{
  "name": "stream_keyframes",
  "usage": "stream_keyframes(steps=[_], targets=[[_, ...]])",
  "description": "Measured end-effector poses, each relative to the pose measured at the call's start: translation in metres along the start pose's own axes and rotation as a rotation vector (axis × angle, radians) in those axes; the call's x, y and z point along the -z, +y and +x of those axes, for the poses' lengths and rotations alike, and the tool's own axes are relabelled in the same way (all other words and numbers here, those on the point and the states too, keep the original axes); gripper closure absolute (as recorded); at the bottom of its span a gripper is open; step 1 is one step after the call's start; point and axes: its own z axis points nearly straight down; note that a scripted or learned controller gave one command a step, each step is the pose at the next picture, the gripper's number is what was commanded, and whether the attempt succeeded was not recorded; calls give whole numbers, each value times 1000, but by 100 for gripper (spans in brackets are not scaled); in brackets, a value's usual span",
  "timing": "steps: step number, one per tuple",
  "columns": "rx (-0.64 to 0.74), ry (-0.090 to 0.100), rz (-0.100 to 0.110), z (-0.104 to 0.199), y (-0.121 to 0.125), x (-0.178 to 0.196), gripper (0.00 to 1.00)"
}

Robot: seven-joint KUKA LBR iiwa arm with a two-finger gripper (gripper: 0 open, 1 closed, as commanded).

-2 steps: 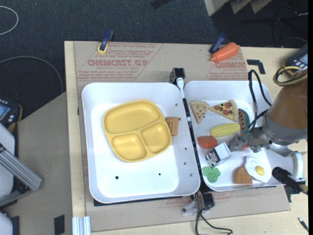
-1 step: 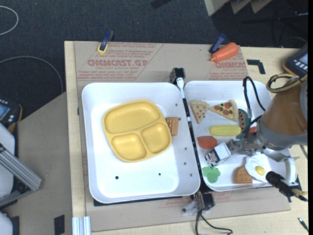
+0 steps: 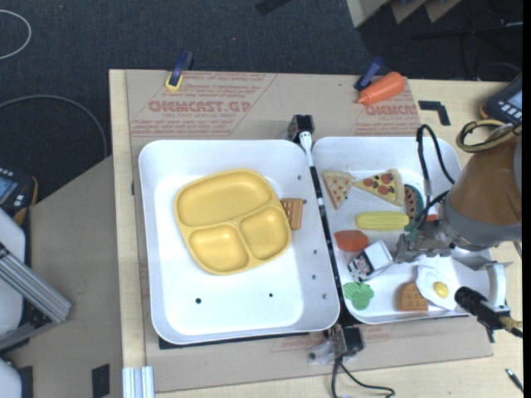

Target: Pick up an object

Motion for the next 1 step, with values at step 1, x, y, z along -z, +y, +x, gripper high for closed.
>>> stream_keyframes(steps=[1], targets=[[4,-3,-5,2,3,43,100]])
